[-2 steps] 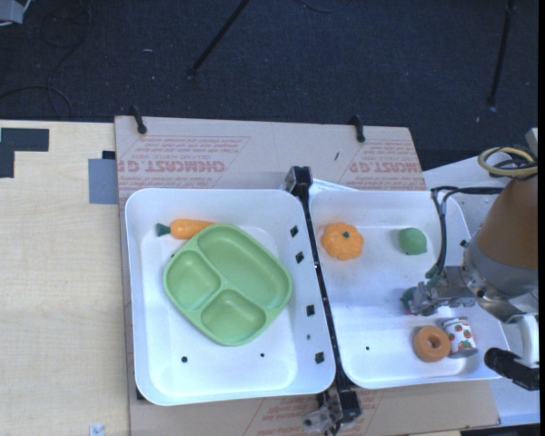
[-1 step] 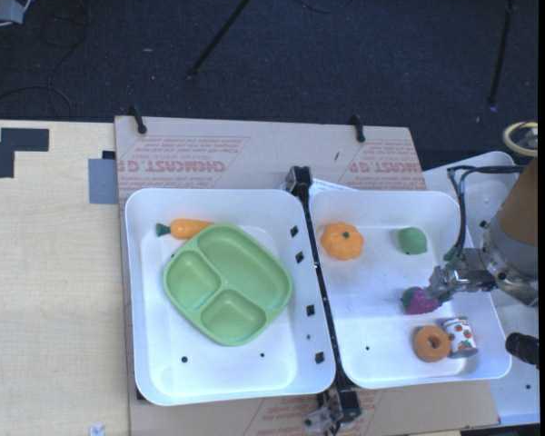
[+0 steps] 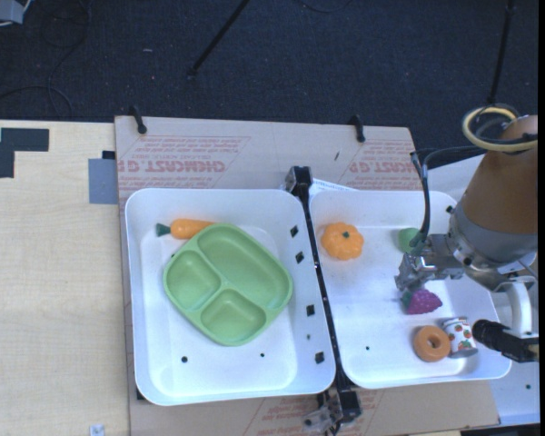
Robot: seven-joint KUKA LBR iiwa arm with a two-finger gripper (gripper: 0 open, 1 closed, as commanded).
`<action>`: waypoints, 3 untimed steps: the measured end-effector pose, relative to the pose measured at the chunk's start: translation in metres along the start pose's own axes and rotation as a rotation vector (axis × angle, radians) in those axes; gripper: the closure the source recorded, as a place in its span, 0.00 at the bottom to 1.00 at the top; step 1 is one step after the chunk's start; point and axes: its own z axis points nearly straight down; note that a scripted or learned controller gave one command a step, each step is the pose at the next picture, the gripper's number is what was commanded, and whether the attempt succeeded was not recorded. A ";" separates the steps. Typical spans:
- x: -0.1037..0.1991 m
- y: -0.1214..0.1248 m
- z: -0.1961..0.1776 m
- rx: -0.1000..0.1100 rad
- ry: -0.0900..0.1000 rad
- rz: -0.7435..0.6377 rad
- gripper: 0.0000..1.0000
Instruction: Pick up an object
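In the right bin [image 3: 372,352] lie an orange pumpkin-like toy [image 3: 341,242], a small green object [image 3: 407,238], a purple grape-like toy [image 3: 423,302], a brown doughnut [image 3: 431,343] and a small patterned can [image 3: 460,336]. My gripper [image 3: 414,280] hangs over the right bin, directly above and touching the top of the purple toy. Its metal fingers point down at that toy. The arm's grey body and orange band [image 3: 504,189] enter from the right and hide the bin's right side.
The left bin [image 3: 163,371] holds a green divided plate [image 3: 227,283] and an orange carrot [image 3: 189,229] at its upper left. A black divider [image 3: 313,289] separates the bins. Cables [image 3: 425,198] run beside the arm.
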 end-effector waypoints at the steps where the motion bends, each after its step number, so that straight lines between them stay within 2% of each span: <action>1: 0.053 0.019 -0.010 0.001 0.001 0.000 1.00; 2: 0.099 0.041 -0.003 0.001 0.000 0.001 1.00; 3: 0.152 0.050 -0.013 0.001 0.000 0.001 1.00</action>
